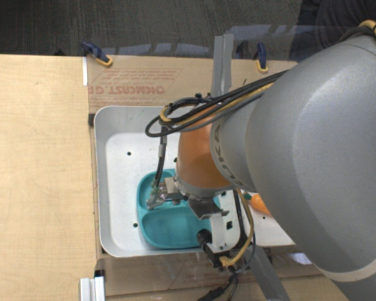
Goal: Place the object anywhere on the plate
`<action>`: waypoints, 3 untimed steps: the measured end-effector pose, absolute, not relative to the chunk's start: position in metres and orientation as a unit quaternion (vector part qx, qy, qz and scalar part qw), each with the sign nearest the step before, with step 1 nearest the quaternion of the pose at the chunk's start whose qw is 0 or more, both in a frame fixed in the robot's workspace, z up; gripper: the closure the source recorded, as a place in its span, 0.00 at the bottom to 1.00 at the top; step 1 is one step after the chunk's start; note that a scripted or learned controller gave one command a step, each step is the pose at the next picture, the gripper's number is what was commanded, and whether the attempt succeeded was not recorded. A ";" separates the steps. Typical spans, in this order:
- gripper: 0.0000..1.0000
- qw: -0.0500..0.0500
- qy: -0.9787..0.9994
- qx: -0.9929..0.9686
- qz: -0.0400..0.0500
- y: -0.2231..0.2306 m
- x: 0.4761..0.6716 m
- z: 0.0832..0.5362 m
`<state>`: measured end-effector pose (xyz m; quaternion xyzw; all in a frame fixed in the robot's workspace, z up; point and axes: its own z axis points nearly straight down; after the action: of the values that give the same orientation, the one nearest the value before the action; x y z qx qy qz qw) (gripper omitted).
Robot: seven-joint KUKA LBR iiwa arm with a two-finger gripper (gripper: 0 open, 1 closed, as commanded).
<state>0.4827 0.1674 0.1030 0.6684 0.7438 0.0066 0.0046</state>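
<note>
Grey arm (313, 149) — low over teal plate (166, 227)

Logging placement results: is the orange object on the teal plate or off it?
Off it: the orange object lies in the white bin, right of the teal plate.

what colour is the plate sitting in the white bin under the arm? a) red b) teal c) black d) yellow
b, the plate lying in the white bin below the arm's orange band is plainly teal.
</note>
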 end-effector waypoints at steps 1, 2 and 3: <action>0.00 0.008 0.694 0.720 0.005 0.217 0.484 0.096; 0.00 0.001 0.643 0.766 -0.002 0.229 0.528 0.381; 0.00 0.000 0.562 0.827 -0.003 0.228 0.506 0.219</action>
<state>0.5062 0.2281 0.2186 0.8271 0.5621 -0.0032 0.0003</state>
